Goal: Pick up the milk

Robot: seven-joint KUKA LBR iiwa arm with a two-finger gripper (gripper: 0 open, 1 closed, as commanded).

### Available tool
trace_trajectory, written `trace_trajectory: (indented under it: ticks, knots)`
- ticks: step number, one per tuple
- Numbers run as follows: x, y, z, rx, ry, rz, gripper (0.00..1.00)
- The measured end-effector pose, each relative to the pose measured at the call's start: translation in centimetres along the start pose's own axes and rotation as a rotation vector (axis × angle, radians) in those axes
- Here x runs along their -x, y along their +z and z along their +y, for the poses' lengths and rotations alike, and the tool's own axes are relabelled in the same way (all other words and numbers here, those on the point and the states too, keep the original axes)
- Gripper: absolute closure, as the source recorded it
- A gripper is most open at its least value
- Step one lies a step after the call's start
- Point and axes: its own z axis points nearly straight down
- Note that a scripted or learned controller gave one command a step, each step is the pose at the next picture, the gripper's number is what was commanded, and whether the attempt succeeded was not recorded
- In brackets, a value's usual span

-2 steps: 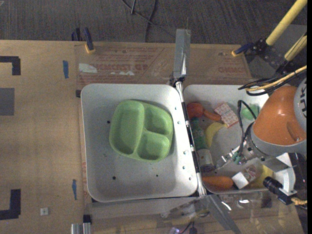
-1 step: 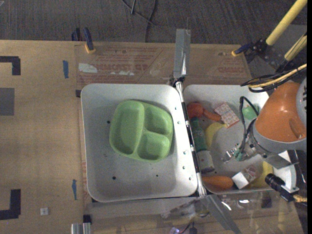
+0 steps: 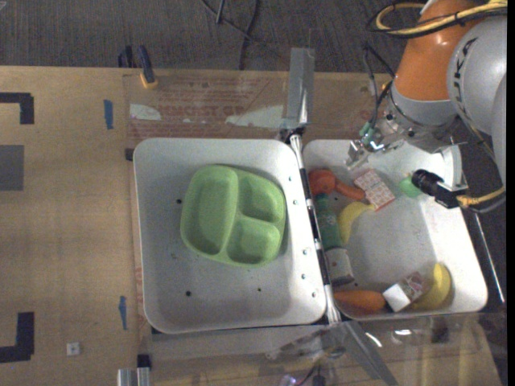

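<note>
Gripper (image 3: 360,153) hovers over right bin's (image 3: 475,256) top-left corner, can't tell jaw gap or any hold. Milk (image 3: 405,292) looks like small carton at bin's front edge, btwn carrot (image 3: 362,300) and banana (image 3: 438,286). Approach straight down, avoid neighbours. Left bin (image 3: 161,280) has green tray (image 3: 234,214).

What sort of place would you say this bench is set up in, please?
Probably a robotics lab test bench rather than a kitchen. A KUKA arm reaches over two white bins on a taped plywood bench top. Toy-like food lies in the right bin, a green divided plate in the left.
</note>
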Motion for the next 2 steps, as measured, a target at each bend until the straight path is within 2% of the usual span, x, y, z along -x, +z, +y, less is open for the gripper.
trace_trajectory:
  ticks: [1, 2]
  knots:
    - [5.1, -2.2, -7.5, -0.003, -0.022, 0.002, 1.0]
    - [3.8, -2.2, -5.6, 0.0, -0.095, -0.001, 1.0]
